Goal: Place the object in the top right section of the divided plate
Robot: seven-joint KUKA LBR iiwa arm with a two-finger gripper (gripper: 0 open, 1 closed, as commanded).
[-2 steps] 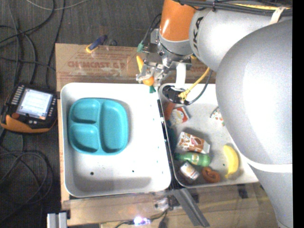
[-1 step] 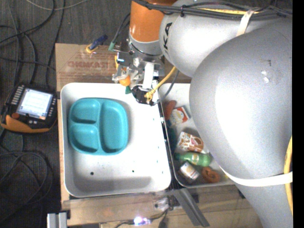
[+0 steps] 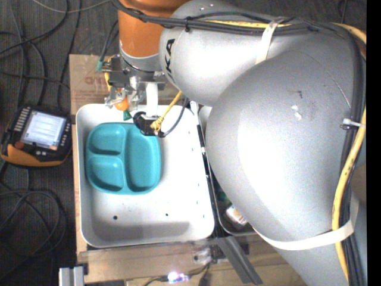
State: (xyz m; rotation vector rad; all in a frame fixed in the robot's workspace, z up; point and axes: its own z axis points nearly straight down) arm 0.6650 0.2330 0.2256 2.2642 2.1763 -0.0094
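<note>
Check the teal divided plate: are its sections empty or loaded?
Empty as far as visible. The divided plate lies flat in the left bin, its compartments bare teal; the gripper overlaps its upper edge.

A teal three-section plastic plate [image 3: 124, 158] lies in the shallow white plastic bin [image 3: 149, 219]. Above the plate, the glossy grey arm [image 3: 280, 118] wears an orange band [image 3: 146, 11]. Left of the bin rests an orange-and-black handheld pendant [image 3: 37, 136].

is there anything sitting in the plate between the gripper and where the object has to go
Nothing visible. The teal divided plate shows three bare sections, and the gripper hangs just past its upper edge, with a small orange object beside it.
</note>
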